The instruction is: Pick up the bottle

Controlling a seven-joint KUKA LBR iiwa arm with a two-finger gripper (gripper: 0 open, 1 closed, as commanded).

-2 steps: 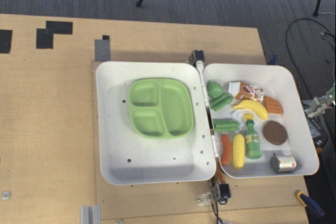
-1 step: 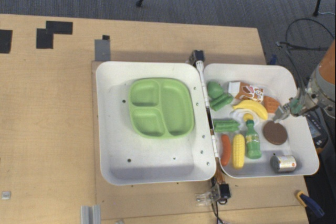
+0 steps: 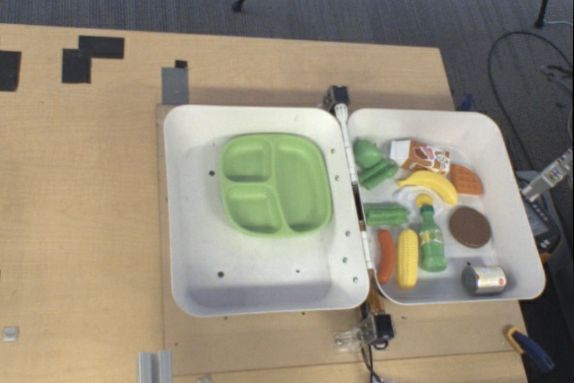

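Your arm (image 3: 549, 178) sits at the right bin's (image 3: 502, 148) right edge, grip state unreadable; green bottle (image 3: 431, 239) label illegible.

glossy green plastic bottle (image 3: 432, 240), wooden bench (image 3: 81, 193)

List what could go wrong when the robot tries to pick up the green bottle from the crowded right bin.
1. The bottle lies against the corn, so the gripper may catch both.
2. The banana and the brown disc sit close by and could get knocked.
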